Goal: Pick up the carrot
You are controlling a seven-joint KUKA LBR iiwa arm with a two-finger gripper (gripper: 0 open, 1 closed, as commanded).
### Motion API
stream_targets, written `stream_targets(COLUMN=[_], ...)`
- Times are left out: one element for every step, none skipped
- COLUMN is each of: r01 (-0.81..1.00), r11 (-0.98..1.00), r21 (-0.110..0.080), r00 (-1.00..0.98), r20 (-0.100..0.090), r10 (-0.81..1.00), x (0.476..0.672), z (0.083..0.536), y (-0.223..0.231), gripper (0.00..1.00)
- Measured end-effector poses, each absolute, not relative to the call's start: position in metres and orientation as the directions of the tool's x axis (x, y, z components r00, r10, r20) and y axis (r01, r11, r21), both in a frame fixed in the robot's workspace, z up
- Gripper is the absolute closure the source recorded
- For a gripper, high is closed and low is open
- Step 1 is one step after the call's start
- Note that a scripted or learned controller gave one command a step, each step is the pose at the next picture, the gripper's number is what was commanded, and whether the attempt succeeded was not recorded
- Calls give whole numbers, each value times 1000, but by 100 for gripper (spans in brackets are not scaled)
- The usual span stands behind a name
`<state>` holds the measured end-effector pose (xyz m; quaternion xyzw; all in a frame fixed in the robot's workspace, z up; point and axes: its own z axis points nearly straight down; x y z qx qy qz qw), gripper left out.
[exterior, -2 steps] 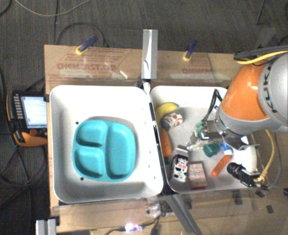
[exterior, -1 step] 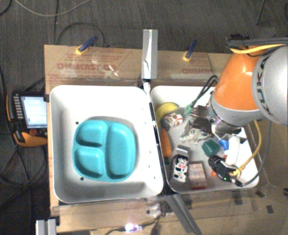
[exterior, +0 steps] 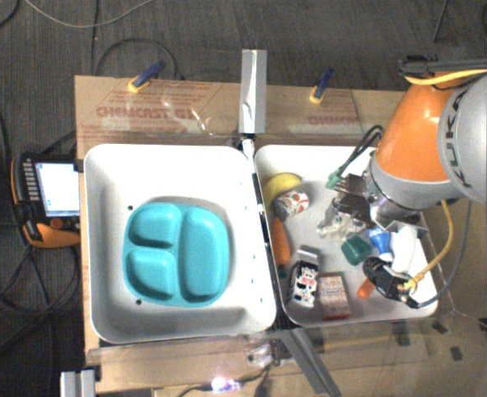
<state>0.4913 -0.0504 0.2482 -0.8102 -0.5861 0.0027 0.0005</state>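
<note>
A dark carpeted floor [exterior: 61, 48] with loose cables surrounded the counter [exterior: 102, 106], whose brown top carried two white bins side by side. The left bin [exterior: 102, 180] held a turquoise divided tray [exterior: 177, 252]. The arm [exterior: 433, 139] reached in from the right over the right bin [exterior: 309, 160], its orange band uppermost and its wrist bent down toward the bin's middle. The end effector [exterior: 340, 222] hung low there among clutter — whether it was spread or closed could not be told, and nothing was seen in its grip. The carrot [exterior: 280, 243] lay along the right bin's left wall, below a yellow fruit [exterior: 278, 184] and a small can [exterior: 292, 203] — apart from the end effector. A cow-print carton [exterior: 304, 281] and a red box [exterior: 334, 294] lay nearer the front.
</note>
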Motion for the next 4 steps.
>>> stream_targets(r01=[585, 656, 513, 201], r11=[-811, -755, -858, -980], r21=[-1, -3, -1, 3], r00=[811, 755, 858, 979], r20=[-6, -7, -7, -6], r10=[585, 656, 513, 201], x=[483, 508, 483, 484], z=[210, 164, 215, 229], y=[-44, -104, -88, -42], gripper=[100, 100, 100, 100])
